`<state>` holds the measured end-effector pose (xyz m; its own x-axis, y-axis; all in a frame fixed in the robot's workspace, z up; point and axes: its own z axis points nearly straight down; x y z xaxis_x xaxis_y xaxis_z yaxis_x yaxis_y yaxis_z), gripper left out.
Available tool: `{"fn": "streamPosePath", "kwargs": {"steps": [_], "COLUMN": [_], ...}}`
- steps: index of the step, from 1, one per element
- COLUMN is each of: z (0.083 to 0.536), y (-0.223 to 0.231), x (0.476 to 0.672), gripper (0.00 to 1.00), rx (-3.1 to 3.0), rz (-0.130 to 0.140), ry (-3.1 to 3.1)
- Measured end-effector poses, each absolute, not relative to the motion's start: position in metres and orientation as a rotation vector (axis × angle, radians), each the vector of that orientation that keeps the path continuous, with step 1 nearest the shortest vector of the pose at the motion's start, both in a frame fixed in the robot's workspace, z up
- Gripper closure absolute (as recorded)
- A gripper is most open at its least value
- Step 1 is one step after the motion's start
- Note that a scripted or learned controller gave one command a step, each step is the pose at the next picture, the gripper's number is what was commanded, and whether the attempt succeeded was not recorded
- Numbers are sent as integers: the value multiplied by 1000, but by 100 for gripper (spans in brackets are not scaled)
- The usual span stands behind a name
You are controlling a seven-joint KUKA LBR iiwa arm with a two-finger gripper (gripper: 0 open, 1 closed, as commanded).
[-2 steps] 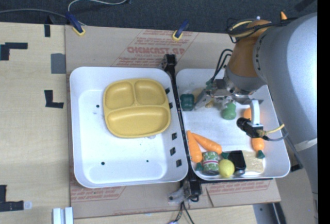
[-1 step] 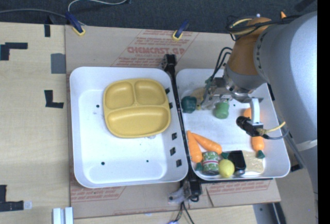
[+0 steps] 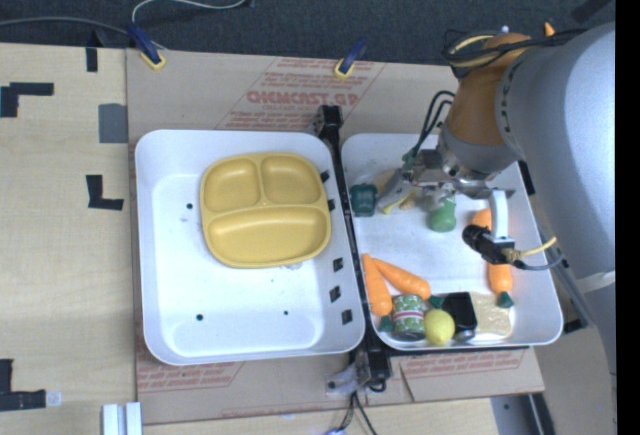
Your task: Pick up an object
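Toy carrots (image 3: pixel 388 278), lemon (image 3: pixel 439 325), can (image 3: pixel 407 315) and other small items, heaped along the right bin (image 3: pixel 545 318) near edge. Gripper (image 3: pixel 418 185) low over that bin's far side (finger state impossible to tell), near green piece (image 3: pixel 441 217). Yellow divided plate (image 3: pixel 266 207) in left bin (image 3: pixel 165 253).

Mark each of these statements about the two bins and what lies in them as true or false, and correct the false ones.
1. The yellow divided plate lies in the left bin. True.
2. Two carrots lie in the left bin. False: they lie in the right bin, near its left wall.
3. The end effector is over the right bin. True.
4. The lemon sits on the yellow plate. False: it sits near the front edge of the right bin, beside a small can.
5. The plate has three compartments. True.
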<state>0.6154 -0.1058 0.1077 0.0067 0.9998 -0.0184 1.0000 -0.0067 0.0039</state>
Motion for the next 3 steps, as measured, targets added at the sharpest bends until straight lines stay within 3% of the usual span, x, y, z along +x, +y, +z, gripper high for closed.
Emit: {"fn": "streamPosePath", "kwargs": {"steps": [1, 2, 3], "z": [116, 117, 86], "y": [-103, -105, -126], "x": [615, 615, 607], "gripper": [100, 0, 0], "rx": [2218, 2218, 2219], "rz": [-15, -18, 1], "ry": [2209, 2205, 2221]}}
